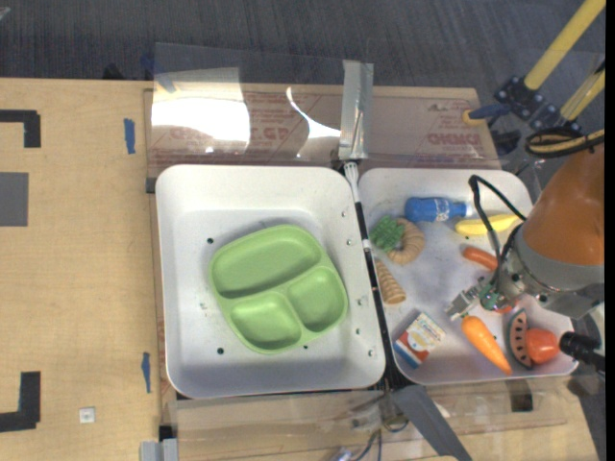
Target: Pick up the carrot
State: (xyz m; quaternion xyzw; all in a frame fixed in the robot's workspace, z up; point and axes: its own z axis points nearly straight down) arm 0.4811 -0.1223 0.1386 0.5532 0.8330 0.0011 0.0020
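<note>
step: approach, you hover the two-finger gripper [471, 301] | fingers: can't tell if spread | next: descend toward 5 o'clock onto tapered orange plastic carrot [485, 343]

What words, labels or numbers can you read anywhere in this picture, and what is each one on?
Red print on the clear sheet behind the bins: too blurred to read.
Printing on the small carton in the right bin: too small to read.
Blue bottle: no legible label.
Nothing else bears text.
</note>
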